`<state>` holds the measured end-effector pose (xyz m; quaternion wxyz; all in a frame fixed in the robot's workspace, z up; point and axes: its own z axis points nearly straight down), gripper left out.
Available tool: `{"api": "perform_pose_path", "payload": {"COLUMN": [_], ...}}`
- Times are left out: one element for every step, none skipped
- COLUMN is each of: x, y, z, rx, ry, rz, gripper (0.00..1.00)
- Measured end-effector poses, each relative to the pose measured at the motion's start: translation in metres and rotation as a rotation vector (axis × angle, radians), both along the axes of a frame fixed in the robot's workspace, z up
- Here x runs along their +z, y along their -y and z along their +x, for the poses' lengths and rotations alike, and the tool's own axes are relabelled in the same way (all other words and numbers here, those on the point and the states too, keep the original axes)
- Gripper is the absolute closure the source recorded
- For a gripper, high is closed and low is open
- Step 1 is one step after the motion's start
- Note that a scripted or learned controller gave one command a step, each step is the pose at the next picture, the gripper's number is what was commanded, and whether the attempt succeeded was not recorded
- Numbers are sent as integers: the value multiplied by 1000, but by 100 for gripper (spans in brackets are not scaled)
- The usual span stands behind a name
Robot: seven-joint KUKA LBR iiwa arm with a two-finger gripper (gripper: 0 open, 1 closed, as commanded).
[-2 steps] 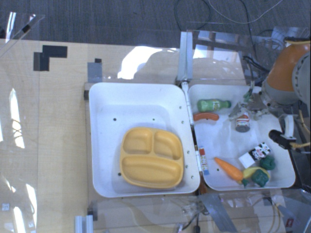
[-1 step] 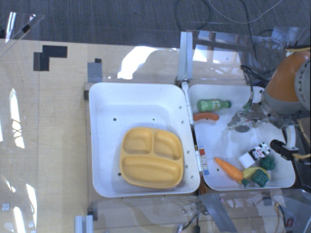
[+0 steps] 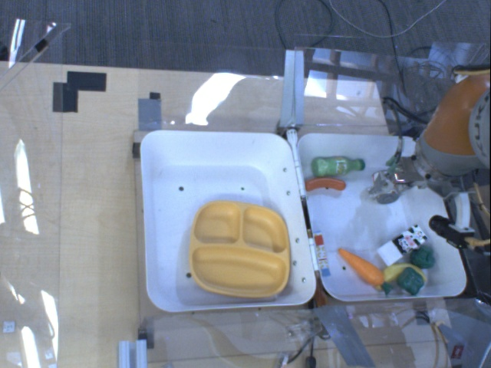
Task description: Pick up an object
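My claw (image 3: 386,184) hangs over the upper part of the right bin (image 3: 441,286), and from this slant I cannot tell how it stands, nor see anything held in it; my grey arm with its orange band (image 3: 459,121) comes in from the right. In that bin a green bottle (image 3: 336,165) lies on its side near the far wall, long axis running left to right, its cap end seemingly toward the right; just below it a red sausage (image 3: 326,184) lies along the same line; both sit left of my claw and apart from it. Nearer the front an orange carrot (image 3: 360,267) lies slantwise, thick end up-left, tip down-right toward a cluster of a green broccoli piece (image 3: 411,280), something yellow and a small black-and-white block (image 3: 413,238). The left bin (image 3: 157,205) holds a yellow divided tray (image 3: 240,248); both bins rest on a pale wooden desk (image 3: 77,205), with dark carpet (image 3: 153,14) and loose cables (image 3: 368,6) beyond.
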<state>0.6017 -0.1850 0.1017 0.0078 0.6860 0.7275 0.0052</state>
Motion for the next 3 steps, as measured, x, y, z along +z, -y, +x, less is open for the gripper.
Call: {"api": "perform_pose_path", "payload": {"x": [84,20,114], "y": [-27,-68,-104], "z": [69,66,69], "rx": [-36,-282,-353], "ry": [-10,-23,-10], "rz": [1,0,7], "gripper": [100,100,100]}}
